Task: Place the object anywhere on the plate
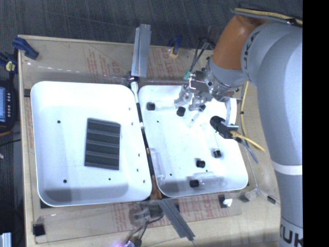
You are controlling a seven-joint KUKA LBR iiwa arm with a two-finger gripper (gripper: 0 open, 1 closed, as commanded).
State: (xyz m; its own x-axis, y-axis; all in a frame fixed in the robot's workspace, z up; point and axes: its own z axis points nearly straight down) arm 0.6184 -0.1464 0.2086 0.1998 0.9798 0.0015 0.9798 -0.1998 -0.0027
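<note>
Camera view gives no sure answer as to which item is the object. The right bin (234,176) holds several small dark pieces scattered over its floor. One small dark piece (181,112) sits right at the tip of the tool, near the bin's far wall. It may be the thing to move or a part of the tool itself. It is too small to show a long axis or a heading.

I cannot tell how far apart the jaws stand, or whether anything is caught between them; metal and cable clutter hide that spot. The arm (267,71) leans in from the right, its wrist low over the far half of the right bin, which fits a pick attempt there rather than a carry.

The plate (103,144), a dark ribbed rectangle, lies flat in the left bin (51,96), well apart from the tool, its long side running far to near. Judging by this, nothing rests on it and the placing is not yet done. Both bins sit side by side on the surface (77,55).
</note>
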